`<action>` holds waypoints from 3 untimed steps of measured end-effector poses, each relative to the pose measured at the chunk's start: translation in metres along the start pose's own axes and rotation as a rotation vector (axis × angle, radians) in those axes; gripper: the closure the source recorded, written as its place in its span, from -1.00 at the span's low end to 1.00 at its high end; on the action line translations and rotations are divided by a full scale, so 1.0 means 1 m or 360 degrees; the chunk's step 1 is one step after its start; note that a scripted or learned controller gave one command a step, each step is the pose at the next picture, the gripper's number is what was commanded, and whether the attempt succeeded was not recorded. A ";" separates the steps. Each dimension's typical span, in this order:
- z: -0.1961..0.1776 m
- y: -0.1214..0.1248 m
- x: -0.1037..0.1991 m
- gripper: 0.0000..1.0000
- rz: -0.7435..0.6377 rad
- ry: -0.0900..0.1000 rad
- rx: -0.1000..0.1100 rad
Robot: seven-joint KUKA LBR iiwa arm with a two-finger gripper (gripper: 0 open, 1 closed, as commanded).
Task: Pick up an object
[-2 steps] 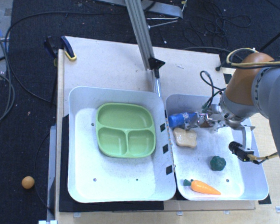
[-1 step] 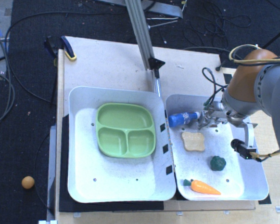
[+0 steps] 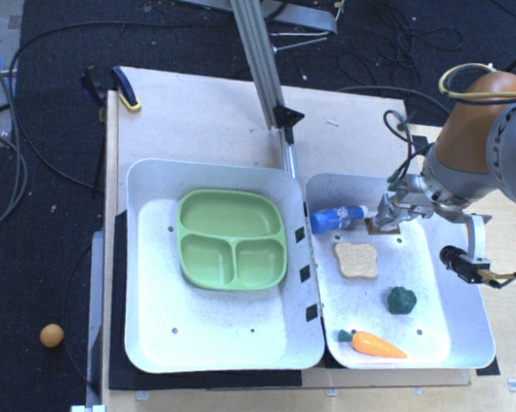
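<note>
The right bin (image 3: 448, 336) holds a blue bottle (image 3: 336, 218) lying on its side at the back left, a slice of toast (image 3: 357, 261) in the middle, a dark green lump (image 3: 401, 300) and an orange carrot (image 3: 375, 345) near the front edge. My gripper (image 3: 386, 221) hangs low over the back of that bin, just right of the bottle's cap and above the toast. Its tips are small and dark against the bin floor.
The left bin (image 3: 142, 325) carries a green three-compartment tray (image 3: 233, 240). A slanted metal pole (image 3: 262, 59) crosses above the bins' divide. An orange ball (image 3: 50, 335) lies on the floor at the left, off the bench.
</note>
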State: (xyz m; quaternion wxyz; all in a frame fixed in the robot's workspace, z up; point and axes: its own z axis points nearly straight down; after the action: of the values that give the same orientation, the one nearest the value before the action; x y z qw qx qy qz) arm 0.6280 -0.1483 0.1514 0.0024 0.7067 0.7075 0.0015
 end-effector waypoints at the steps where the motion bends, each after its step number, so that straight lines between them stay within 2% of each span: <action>1: -0.050 -0.008 -0.003 1.00 0.0005 -0.0001 -0.0001; 2: -0.093 -0.005 -0.003 1.00 -0.0001 -0.0001 -0.0002; 3: -0.100 -0.005 0.044 1.00 -0.0009 0.0004 0.0006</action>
State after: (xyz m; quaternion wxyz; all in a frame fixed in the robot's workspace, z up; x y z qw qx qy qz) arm 0.6225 -0.1039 0.2510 0.0000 0.7046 0.7096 0.0010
